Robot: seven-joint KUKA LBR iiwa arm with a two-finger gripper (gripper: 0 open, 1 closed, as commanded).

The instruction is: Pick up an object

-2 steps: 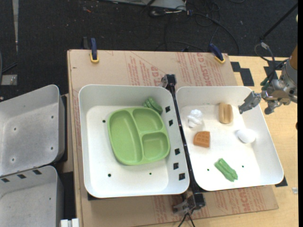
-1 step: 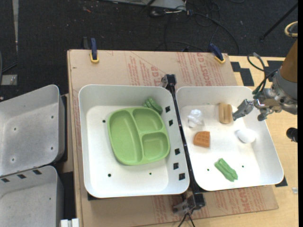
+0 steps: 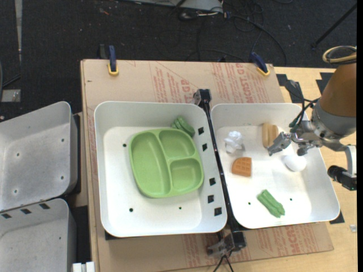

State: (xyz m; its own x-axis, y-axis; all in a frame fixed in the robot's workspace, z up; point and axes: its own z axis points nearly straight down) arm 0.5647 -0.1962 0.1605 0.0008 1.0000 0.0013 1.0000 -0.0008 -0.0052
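Observation:
My gripper [image 3: 289, 149] hangs over the right bin [image 3: 317, 208], near its right side, and is open with nothing between its fingers. One finger [image 3: 277, 145] reaches out beside a tan bread-like piece [image 3: 269, 134]. A small white rounded object [image 3: 294, 162] lies just below the gripper, partly under it. Further left in the same bin lie a crumpled white object [image 3: 233, 141] and an orange waffle-like piece [image 3: 242, 166]. A green toy [image 3: 271, 203] rests near the bin's front.
The left bin [image 3: 113, 208] holds a green divided plate [image 3: 166, 162] with a small green object [image 3: 183, 125] at its back edge. A black divider [image 3: 212, 152] separates the two bins. White panels [image 3: 34, 152] lie off to the left of the bench.

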